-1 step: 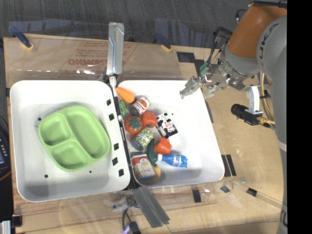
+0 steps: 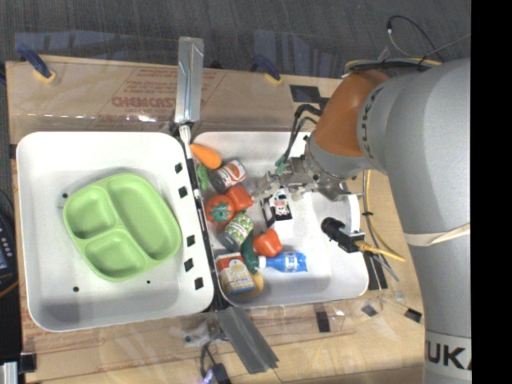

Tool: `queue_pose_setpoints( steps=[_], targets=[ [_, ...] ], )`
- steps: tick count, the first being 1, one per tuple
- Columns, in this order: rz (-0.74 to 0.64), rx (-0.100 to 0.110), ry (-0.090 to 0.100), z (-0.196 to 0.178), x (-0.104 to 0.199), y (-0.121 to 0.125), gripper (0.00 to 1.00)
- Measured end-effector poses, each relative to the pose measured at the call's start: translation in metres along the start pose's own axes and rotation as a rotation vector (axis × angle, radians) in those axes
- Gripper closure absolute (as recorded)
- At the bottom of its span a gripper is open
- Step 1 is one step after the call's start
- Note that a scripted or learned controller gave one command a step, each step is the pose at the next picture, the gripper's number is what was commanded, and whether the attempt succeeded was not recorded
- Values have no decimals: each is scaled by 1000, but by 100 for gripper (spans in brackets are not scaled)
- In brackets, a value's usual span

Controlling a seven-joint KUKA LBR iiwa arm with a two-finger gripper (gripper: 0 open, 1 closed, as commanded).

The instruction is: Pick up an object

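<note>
Gripper low in right bin — finger state indiscernible; small black-white object directly beneath, cans left.

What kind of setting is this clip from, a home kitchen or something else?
Probably a robotics lab bench, not a kitchen: a grey KUKA arm with an orange band reaches over two shallow white bins, holding toy food such as a plastic carrot and a green divided plate.

Small toy foods clustered in right bin.
</note>
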State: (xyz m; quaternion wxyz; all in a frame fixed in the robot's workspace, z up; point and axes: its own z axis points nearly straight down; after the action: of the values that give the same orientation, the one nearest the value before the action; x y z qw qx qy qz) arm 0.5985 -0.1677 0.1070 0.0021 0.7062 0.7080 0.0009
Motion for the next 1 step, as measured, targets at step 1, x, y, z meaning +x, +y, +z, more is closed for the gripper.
queue_pose_setpoints(
  steps=[1],
  targets=[
    [-5, 5, 1, -8, 1, -1, 100]
  ],
)
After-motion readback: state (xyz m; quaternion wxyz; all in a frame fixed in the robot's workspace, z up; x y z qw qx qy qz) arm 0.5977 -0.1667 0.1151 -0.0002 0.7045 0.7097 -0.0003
